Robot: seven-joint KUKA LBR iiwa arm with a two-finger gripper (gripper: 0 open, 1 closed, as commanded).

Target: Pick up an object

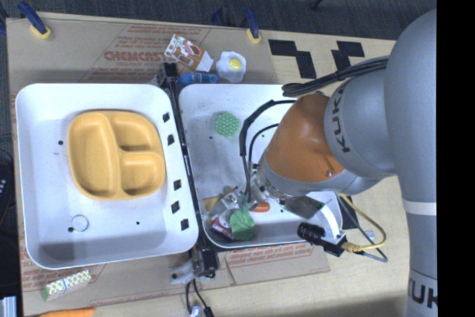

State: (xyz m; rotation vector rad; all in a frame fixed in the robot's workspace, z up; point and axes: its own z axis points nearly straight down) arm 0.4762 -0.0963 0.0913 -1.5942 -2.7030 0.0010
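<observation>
My gripper (243,206) reaches down into the near left corner of the right bin (194,131), under the orange wrist band. It hangs over a small heap of objects there: a green block (241,223), a small orange-red piece (260,207) and a yellowish item (212,202). The arm hides much of the heap. A green round textured object (227,124) lies apart, farther back in the same bin.
The left bin (30,159) holds a yellow compartment tray (116,154). Behind the bins lie a small printed carton (182,50), a blue item (197,78) and a white-and-yellow object (231,65). The arm covers the right bin's right half.
</observation>
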